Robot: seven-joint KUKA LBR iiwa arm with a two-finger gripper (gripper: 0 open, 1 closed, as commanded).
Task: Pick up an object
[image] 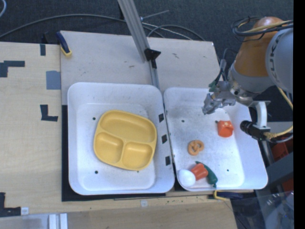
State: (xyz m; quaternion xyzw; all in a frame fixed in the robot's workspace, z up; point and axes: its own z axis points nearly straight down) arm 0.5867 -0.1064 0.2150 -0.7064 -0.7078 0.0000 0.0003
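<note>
In the right bin (238,178) lie an orange-red block (225,129), a small brown pretzel-like ring (195,147), a red pepper with a green stem (203,171) and a white egg (187,177). My gripper (210,107) hangs over the upper part of this bin, up and to the left of the orange-red block, with nothing visible between its fingers. The pretzel lies below it toward the bin's middle. The pepper and egg sit together at the bin's near edge.
The left bin (78,128) holds a yellow divided plate (125,140). A grey metal post (136,23) slants up from the bench behind the bins. Cables run across the dark floor at the back. The arm's orange band (255,46) stands at the right.
</note>
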